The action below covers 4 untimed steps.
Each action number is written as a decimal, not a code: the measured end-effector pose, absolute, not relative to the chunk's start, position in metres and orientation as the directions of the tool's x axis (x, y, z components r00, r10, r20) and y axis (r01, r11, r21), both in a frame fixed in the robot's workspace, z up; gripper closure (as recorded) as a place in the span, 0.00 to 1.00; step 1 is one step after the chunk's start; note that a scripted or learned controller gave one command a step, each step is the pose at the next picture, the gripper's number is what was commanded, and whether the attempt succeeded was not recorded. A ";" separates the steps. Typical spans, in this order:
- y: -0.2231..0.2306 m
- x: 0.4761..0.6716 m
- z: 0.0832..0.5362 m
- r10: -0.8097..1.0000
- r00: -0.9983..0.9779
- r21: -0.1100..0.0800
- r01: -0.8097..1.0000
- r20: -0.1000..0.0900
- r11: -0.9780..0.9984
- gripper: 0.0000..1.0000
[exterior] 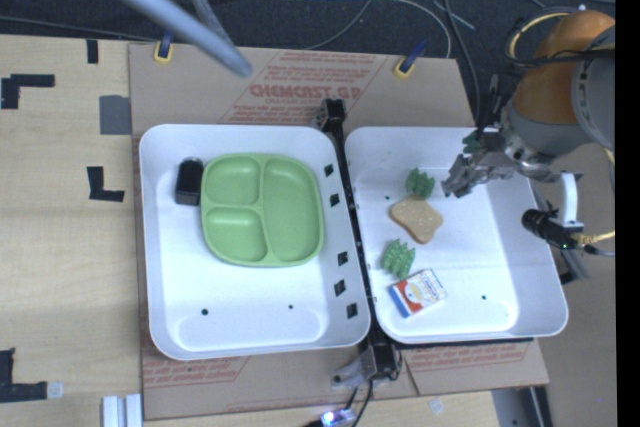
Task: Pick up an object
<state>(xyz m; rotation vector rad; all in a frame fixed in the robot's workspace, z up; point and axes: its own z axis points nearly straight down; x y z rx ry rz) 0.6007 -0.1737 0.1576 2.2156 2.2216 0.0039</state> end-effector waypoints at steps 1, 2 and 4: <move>-0.177 0.604 0.201 1.000 -0.001 0.004 1.000 -0.001 0.001 1.00; -0.177 0.604 0.219 1.000 -0.001 0.001 1.000 0.000 0.001 1.00; -0.071 0.577 0.236 1.000 -0.007 -0.001 1.000 0.002 0.007 1.00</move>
